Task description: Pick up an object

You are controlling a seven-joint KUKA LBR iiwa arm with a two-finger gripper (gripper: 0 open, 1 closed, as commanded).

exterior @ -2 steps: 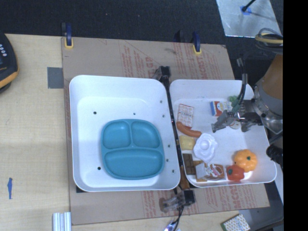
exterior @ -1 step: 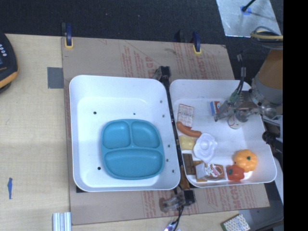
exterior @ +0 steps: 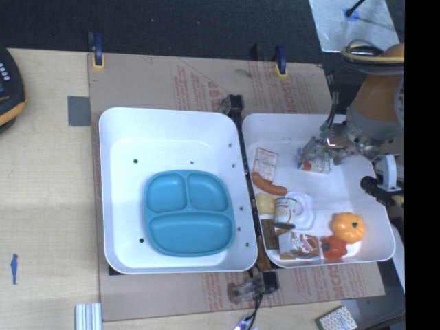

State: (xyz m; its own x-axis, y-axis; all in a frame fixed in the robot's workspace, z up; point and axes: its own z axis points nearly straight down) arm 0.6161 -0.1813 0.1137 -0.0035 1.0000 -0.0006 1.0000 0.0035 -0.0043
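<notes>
My gripper (exterior: 317,154) is low over the far part of the right bin (exterior: 357,184), with the grey arm and its orange band (exterior: 377,95) rising behind it to the right. A small white, red and blue item (exterior: 319,166) lies right under the gripper, and whether they touch is unclear. Nearer in this bin lie a pale sachet (exterior: 265,162), a sausage (exterior: 268,183), a small can (exterior: 282,212), a white lid (exterior: 302,208), an orange pumpkin-like toy (exterior: 347,227), a red tomato (exterior: 334,247) and a printed packet (exterior: 300,245).
The left bin (exterior: 124,143) holds a blue divided plate (exterior: 190,212). A black divider strip (exterior: 246,184) runs between the bins. Clamps (exterior: 280,59) hold the cardboard at the back. A black and yellow device (exterior: 8,88) sits at the far left.
</notes>
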